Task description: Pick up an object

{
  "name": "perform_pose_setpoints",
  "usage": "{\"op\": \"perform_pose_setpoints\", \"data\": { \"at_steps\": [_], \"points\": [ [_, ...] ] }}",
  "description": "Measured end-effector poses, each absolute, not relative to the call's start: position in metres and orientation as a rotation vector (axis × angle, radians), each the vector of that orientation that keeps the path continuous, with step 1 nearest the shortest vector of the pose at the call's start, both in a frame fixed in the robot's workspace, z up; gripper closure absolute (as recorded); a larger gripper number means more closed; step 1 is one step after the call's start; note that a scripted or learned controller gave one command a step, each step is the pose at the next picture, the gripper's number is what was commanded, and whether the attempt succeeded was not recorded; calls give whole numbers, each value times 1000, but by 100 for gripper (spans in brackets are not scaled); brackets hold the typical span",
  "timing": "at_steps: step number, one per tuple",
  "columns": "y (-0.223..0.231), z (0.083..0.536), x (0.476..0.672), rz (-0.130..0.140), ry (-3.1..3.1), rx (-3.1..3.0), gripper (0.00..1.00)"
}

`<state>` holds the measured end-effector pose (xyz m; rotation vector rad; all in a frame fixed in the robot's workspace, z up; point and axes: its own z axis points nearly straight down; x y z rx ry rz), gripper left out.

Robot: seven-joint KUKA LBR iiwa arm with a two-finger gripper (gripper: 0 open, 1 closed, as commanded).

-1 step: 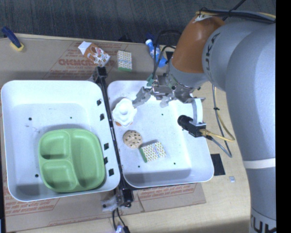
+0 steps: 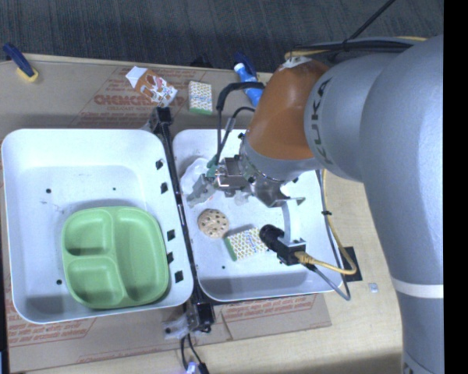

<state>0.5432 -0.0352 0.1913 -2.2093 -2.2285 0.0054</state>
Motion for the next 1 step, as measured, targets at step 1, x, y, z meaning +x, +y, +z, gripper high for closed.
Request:
{"op": "perform_pose_setpoints", "data": {
  "at_steps": [1],
  "points": [
    [-74, 222, 593, 2, -2225, -2217, 0]
  ]
}}
